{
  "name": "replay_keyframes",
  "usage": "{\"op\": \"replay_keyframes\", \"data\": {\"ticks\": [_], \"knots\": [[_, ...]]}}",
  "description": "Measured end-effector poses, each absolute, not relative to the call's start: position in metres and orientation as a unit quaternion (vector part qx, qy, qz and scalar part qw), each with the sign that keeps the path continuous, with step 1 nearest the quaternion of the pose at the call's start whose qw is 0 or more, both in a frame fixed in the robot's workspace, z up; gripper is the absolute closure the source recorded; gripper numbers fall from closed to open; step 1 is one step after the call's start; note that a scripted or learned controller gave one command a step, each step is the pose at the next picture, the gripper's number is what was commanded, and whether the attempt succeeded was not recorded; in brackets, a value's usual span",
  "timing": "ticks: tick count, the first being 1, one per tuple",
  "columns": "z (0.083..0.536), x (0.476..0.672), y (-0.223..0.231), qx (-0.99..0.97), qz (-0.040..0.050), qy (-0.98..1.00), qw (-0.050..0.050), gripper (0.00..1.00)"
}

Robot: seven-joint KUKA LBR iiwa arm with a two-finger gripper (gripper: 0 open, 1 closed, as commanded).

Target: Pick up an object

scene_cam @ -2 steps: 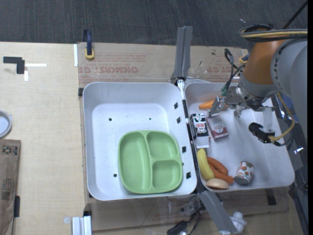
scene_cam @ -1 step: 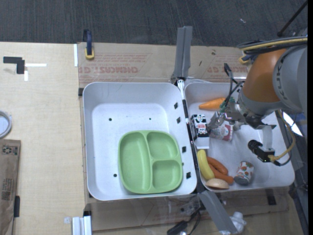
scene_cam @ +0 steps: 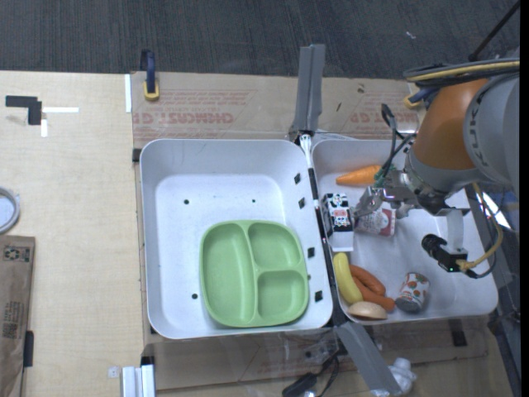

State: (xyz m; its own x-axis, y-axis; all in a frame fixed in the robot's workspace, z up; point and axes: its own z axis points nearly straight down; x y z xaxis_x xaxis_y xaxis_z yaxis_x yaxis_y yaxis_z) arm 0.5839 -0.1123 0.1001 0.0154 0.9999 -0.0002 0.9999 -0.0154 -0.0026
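Note:
My gripper [scene_cam: 376,198] hangs low in the right bin [scene_cam: 463,304], near its middle. Right under it lies a small red and white packet [scene_cam: 381,222], touching or nearly touching the gripper's tip. An orange carrot [scene_cam: 358,174] lies just behind the gripper, towards the bin's back wall. A small black and white carton [scene_cam: 337,215] stands to the gripper's left against the wall between the bins. Whether the packet is held cannot be made out.
Along the right bin's front lie a yellow banana [scene_cam: 345,278], an orange sausage-like piece [scene_cam: 370,281], a tan bun [scene_cam: 369,309] and a small patterned can [scene_cam: 412,293]. A green divided plate [scene_cam: 254,273] rests in the left bin [scene_cam: 165,222]. The arm's cables hang over the right bin's right side.

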Motion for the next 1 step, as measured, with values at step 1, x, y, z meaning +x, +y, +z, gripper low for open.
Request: {"op": "replay_keyframes", "data": {"ticks": [1], "knots": [[0.1911, 0.5740, -0.0645, -0.656, 0.0006, -0.755, 0.000, 1.00]]}}
